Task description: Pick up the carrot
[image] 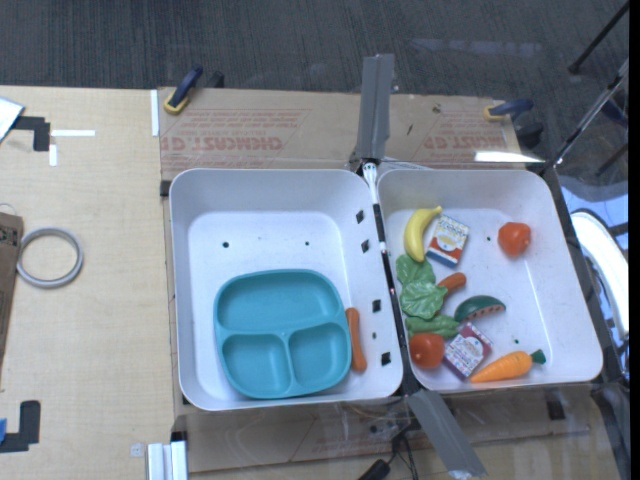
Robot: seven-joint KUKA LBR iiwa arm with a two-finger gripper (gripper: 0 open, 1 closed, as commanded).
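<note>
The carrot (502, 366) lies flat near the front right corner of the right bin (560, 298), its green top pointing to the right wall. Just left of it lies a red-and-white packet (466, 352), then a tomato (427, 348). In the left bin (190, 268), a teal divided plate (284, 332) sits toward the front edge. Farther back in the right bin lie a watermelon slice (480, 308), lettuce leaves (420, 296), a banana (420, 230) and a red-orange fruit (514, 238).
</note>
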